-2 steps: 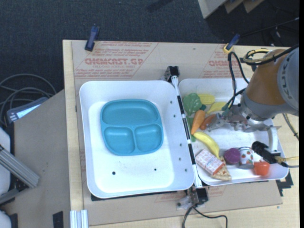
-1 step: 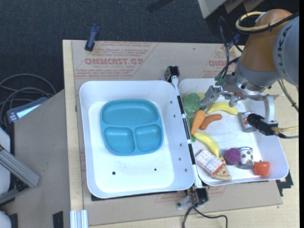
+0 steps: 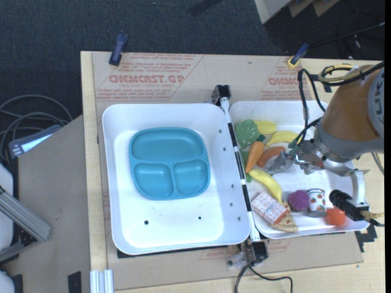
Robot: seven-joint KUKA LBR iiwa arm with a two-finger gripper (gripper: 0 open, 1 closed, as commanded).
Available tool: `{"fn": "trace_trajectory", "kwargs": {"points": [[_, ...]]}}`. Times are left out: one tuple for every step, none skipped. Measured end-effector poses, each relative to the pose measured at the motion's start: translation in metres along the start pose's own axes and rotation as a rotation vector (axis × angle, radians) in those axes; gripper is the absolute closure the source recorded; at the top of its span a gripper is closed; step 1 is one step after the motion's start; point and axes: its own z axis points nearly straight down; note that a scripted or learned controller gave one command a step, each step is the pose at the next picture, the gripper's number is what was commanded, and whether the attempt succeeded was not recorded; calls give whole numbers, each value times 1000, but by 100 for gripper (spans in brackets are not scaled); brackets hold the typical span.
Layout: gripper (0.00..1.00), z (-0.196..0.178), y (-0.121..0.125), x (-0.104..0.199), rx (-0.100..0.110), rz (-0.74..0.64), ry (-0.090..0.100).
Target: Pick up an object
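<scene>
Nearest the camera, along the front wall of the right bin [image 3: 305,232], lie a patterned wafer-like block [image 3: 267,205], a pizza slice [image 3: 286,223], a purple piece [image 3: 299,199], a small white cup-like item [image 3: 315,198] and a red piece [image 3: 335,217]. They sit touching or just beside one another, so a descent here could land on 2 things at once and trap neither.

Behind them a yellow banana [image 3: 267,182] lies at a slant, close to the divider between the 2 bins. Further back, the pincer [image 3: 282,162] is down among the toys, its metal tips beside an orange carrot [image 3: 255,155] and a reddish sausage-shaped piece [image 3: 270,155]. I cannot tell whether it is spread or pressed together, and nothing is clearly seen between its tips, so no hold can be claimed. The likely trouble is here: smooth, rounded toys packed together tend to squirt sideways, or the tips may catch a neighbour's edge and lift nothing.

Beyond that sit a green pepper [image 3: 246,131] and another yellow piece [image 3: 267,127] near the far wall; a shove could wedge them against it.

The left bin [image 3: 116,163] holds a blue divided tray [image 3: 170,162], well apart from the work. The desk [image 3: 183,78] extends behind both.
</scene>
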Motion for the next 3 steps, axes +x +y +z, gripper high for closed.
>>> {"fn": "trace_trajectory", "kwargs": {"points": [[0, 51, -48, 5, 0, -1, 1], [100, 41, -47, 5, -2, 0, 1], [0, 41, -47, 5, -1, 0, 1]]}}
